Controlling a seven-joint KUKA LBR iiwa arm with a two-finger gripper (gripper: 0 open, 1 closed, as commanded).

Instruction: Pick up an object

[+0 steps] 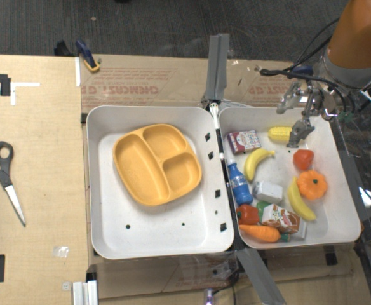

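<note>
I log: pale wood desk (33,170); glossy white bins; moulded three-section yellow plate (157,164); metal hand (302,129) over corn cob (279,133), finger state unclear.

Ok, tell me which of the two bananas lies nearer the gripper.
The banana beside the blue bottle, nearer the gripper; the other banana lies below the orange.

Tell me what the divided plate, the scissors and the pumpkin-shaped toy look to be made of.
Divided plate: probably moulded plastic, matte yellow-orange, with even colour and soft rounded ridges.
Scissors: metal blades with a dull grey gleam; the dark grey loop handles look like plastic.
Pumpkin-shaped toy: likely hard plastic, glossy orange, with a bright highlight on top.
</note>
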